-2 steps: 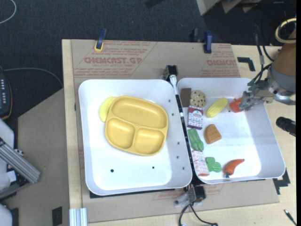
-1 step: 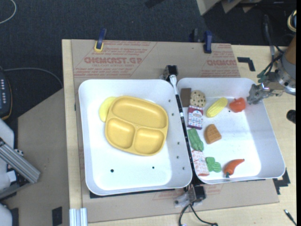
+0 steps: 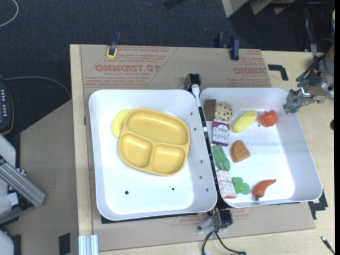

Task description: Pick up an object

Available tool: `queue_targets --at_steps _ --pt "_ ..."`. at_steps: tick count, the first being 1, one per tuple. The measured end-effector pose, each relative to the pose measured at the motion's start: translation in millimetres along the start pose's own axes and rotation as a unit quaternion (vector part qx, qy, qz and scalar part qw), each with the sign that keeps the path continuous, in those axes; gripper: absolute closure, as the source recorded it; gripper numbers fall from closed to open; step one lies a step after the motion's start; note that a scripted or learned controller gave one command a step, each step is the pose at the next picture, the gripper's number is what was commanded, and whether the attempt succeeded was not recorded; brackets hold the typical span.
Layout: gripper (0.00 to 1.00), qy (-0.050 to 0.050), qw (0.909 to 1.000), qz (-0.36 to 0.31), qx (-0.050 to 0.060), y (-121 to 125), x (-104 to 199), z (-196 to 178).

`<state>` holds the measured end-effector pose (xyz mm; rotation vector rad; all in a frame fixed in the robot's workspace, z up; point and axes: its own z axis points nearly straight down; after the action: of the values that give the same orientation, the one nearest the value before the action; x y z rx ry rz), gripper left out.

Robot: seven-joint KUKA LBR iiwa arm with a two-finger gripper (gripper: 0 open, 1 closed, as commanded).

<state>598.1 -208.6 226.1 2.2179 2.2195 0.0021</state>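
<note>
**Gripper at right bin's far rim, toys untouched**

Dark carpet floor around the setup, cables trailing on it at upper left. Wooden bench [image 3: 74, 142] carries a brown cardboard sheet [image 3: 170, 65] printed with red lettering, held at the far edge by a yellow clamp [image 3: 112, 48] and a blue clamp [image 3: 234, 47]. Black tape marks at the bench corners.

Two white bins side by side, touching along the middle. Left bin [image 3: 106, 185] holds a yellow divided tray [image 3: 154, 141], three compartments, lying flat near the bin's far half; a small yellow piece [image 3: 119, 122] pokes out from under the tray's left edge. Two dark specks on the bin floor below the tray.

Right bin [image 3: 297, 158] holds the pickable toys, mostly crowded along its left wall: brown block [image 3: 209, 108], cookie [image 3: 223, 111], red-white packet [image 3: 220, 132], green pod [image 3: 221, 158], second red-white packet [image 3: 224, 183], green leafy piece [image 3: 240, 186]. More central: corn [image 3: 245, 121], tomato [image 3: 268, 118], bread slice [image 3: 240, 151], red chili [image 3: 264, 186] near the front rim.

Gripper [image 3: 294, 102] sits over the right bin's far right rim, arm coming in from the right edge. Nearest toy is the tomato, apart from it, nothing between them. Can't tell whether the jaws are released or clenched; too small and blurred. No toy seen between them.

Black bracket [image 3: 193, 82] at the far end of the bin seam, cables and connector at the near end.
</note>
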Motion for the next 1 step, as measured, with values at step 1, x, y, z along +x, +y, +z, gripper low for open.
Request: queue_targets --at_steps 1 --pt "1.0 0.0 1.0 -0.001 0.0 9.0 52.8 -9.6"
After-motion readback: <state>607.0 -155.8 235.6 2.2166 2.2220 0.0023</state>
